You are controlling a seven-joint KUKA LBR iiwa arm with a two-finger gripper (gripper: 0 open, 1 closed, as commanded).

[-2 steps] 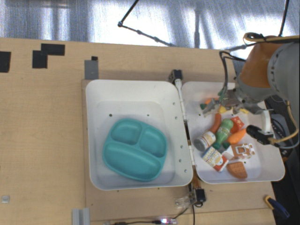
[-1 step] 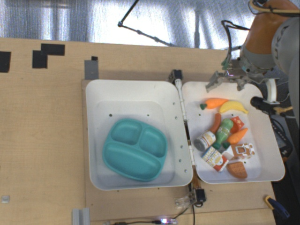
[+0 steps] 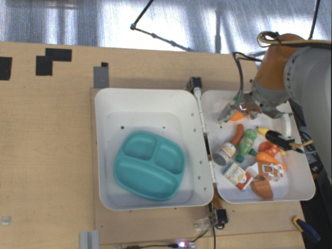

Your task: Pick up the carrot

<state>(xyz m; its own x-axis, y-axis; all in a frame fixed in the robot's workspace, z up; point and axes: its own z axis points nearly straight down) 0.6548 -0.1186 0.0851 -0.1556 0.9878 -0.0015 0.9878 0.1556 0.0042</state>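
**Q:** What is the surface, and what is the room like?

**A:** A pale wooden bench (image 3: 46,154), seen from above at a slant; black blocky marks (image 3: 52,58) sit at its far left, with a small grey block (image 3: 101,77) nearer the bins; beyond the far edge lies a grey ribbed floor (image 3: 78,9) streaked with light, crossed by a thin black rod (image 3: 150,8); cables (image 3: 210,223) trail at the near edge, between the bins.

**Q:** And on the bench?

**A:** Two shallow white bins, side by side and touching; the left bin (image 3: 104,139) holds a teal tray (image 3: 150,165) with three sections, lying flat; the right bin (image 3: 306,191) holds a cluster of toy food: a red-orange stick (image 3: 237,134), a green bottle (image 3: 248,141), a can (image 3: 226,152), a carton (image 3: 237,175), a banana (image 3: 272,135) and a brown piece (image 3: 263,189) at the near side.

**Q:** Where is the carrot?

**A:** A small bright orange piece, apparently the carrot (image 3: 236,116), is in the far left part of the right bin, apart from the cluster.

**Q:** And the claw?

**A:** The arm (image 3: 290,71) reaches in from the right; the gripper (image 3: 234,111) is right at the carrot, on its far side; spread or pinching, I cannot tell.
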